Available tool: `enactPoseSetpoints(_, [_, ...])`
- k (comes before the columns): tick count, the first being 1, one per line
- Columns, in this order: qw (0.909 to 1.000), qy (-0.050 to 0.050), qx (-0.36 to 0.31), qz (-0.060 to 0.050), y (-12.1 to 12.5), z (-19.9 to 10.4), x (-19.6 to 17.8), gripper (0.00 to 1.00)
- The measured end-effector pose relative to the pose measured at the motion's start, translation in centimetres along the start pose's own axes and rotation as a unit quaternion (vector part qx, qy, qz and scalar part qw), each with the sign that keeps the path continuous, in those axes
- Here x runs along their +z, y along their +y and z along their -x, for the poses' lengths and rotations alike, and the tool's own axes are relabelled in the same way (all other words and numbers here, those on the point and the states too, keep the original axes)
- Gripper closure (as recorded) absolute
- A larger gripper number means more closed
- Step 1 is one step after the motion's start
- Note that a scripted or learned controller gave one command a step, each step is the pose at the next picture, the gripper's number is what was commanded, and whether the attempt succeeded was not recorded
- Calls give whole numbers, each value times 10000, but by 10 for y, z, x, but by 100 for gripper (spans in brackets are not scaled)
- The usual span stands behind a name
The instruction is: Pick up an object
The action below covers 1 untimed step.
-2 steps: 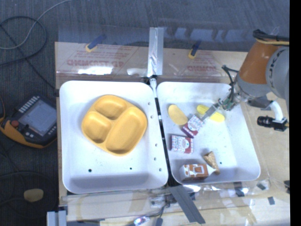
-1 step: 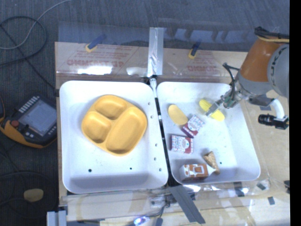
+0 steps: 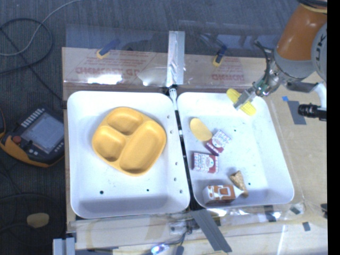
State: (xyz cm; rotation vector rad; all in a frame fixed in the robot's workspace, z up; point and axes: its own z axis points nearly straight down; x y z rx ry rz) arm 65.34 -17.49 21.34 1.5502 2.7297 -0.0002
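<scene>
My gripper (image 3: 245,100) hangs over the far edge of the right bin (image 3: 279,158), reaching in from the upper right. A small yellow object (image 3: 234,95) shows on both sides of its grey fingers, so they look shut on it. Lower in the same bin lie a pale yellow oval piece (image 3: 200,129), a red and white packet (image 3: 220,141), a red and white carton (image 3: 204,162), a brown wedge (image 3: 238,180) and an orange-brown box (image 3: 220,194). A yellow divided plate (image 3: 128,139) lies in the left bin (image 3: 79,185).
The arm's orange band (image 3: 300,28) stands at the upper right. A teach pendant (image 3: 37,137) and cables lie on the floor to the left. A metal divider strip (image 3: 176,57) runs back from between the bins.
</scene>
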Motion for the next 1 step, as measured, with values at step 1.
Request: enactPoseSetpoints(1, [9990,7,438,-4,49,-51,-1,100])
